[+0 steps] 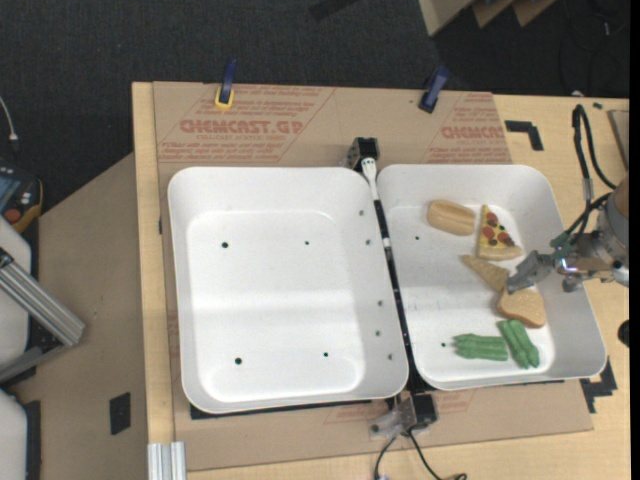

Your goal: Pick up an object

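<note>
Over the right bin (pixel 560 193), I see my gripper (pixel 530 273) with fingers spread, empty, just above the tan bread slice (pixel 524 309), beside the pizza wedge (pixel 496 233).

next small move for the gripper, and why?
Probably lower straight down a little. The gripper sits in the right bin between the tan wedge and the bread slice, with nothing visibly between its tips, so it looks like a grasp has yet to happen.

Toy foods (pixel 487 268) in right bin (pixel 560 343)
</note>
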Controlling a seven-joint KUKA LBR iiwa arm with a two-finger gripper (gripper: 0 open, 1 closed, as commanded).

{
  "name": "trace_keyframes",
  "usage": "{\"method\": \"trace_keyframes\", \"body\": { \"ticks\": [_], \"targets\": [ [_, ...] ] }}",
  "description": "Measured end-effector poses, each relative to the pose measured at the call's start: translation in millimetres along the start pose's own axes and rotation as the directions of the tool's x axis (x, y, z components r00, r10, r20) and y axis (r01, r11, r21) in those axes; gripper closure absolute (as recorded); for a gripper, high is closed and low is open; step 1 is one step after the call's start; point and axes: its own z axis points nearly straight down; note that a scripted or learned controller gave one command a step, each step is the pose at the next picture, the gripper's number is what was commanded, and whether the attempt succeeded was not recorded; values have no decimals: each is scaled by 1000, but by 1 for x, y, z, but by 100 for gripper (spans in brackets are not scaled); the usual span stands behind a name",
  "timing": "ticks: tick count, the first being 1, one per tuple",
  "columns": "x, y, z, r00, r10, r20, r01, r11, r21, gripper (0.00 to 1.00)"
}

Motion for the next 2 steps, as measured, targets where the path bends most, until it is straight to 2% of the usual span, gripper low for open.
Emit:
{"method": "trace_keyframes", "body": {
  "ticks": [1,2],
  "targets": [
    [-29,-6,123,1000,4,1,-4,1000,0,0],
    [12,50,119,1000,-7,1,7,1000,-5,0]
  ]
}}
